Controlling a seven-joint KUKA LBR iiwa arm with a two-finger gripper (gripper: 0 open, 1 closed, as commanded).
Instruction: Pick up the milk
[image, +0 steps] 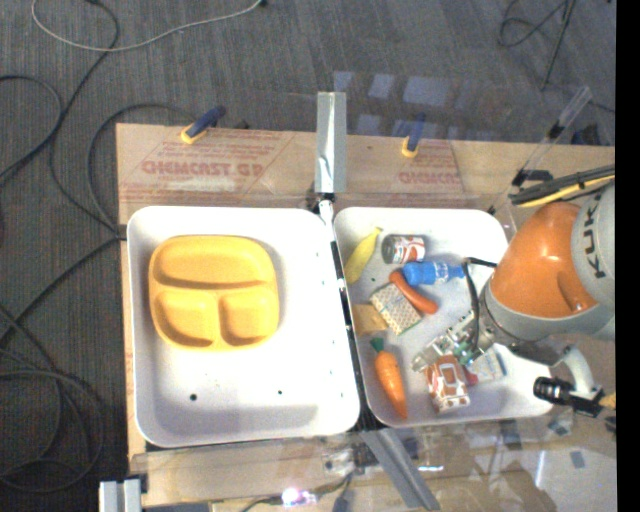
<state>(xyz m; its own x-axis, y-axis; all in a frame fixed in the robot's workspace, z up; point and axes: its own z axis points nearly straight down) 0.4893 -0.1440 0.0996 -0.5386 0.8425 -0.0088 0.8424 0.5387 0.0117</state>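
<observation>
The milk (448, 384) is a small red and white carton lying near the front of the right bin (520, 405). My gripper (458, 346) hangs just behind and above it, its metal tip close to the carton's top edge. Whether it touches the carton I cannot tell. The arm's orange band (540, 272) reaches in from the right, over the bin's right side.
In the right bin lie a carrot (390, 379), a waffle-like cracker (396, 307), a hot dog (415, 293), a blue bottle (432, 271), a can (404, 248) and a banana (362, 255). The left bin (180, 400) holds a yellow divided tray (214, 290).
</observation>
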